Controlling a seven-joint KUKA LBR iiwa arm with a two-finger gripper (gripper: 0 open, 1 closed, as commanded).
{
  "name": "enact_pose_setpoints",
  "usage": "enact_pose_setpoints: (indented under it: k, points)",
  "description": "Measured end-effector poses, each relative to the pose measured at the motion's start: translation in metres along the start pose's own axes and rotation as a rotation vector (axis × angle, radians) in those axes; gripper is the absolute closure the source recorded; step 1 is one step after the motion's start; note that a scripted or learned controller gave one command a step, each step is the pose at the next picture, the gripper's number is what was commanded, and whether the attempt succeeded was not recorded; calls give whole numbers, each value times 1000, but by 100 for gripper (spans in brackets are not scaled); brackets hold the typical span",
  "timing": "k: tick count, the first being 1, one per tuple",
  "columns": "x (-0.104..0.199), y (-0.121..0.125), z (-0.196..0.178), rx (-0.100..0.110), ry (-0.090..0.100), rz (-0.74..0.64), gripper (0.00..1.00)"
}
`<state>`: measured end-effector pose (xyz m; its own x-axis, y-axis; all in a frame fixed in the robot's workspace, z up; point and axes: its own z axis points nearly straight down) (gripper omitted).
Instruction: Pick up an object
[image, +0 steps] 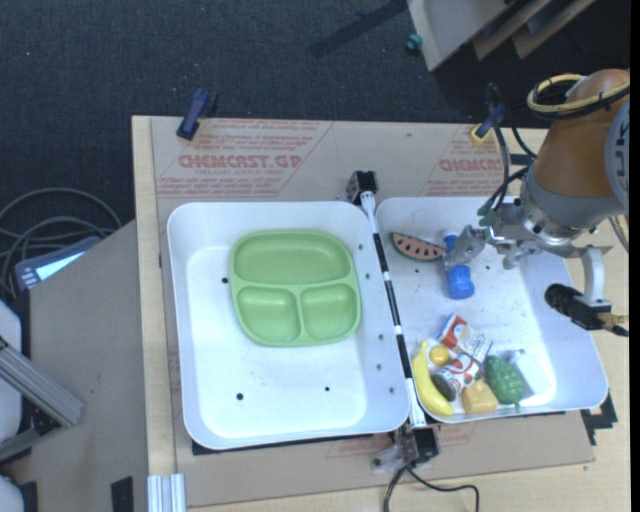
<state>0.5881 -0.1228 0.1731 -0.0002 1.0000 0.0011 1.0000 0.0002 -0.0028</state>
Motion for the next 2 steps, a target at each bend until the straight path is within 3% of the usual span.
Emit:
enact_pose_setpoints:
  k: [1, 2]
  points:
    - [14, 18, 89, -1, -1, 0, 0]
    - [28, 46, 88, -4, -2, 0, 0]
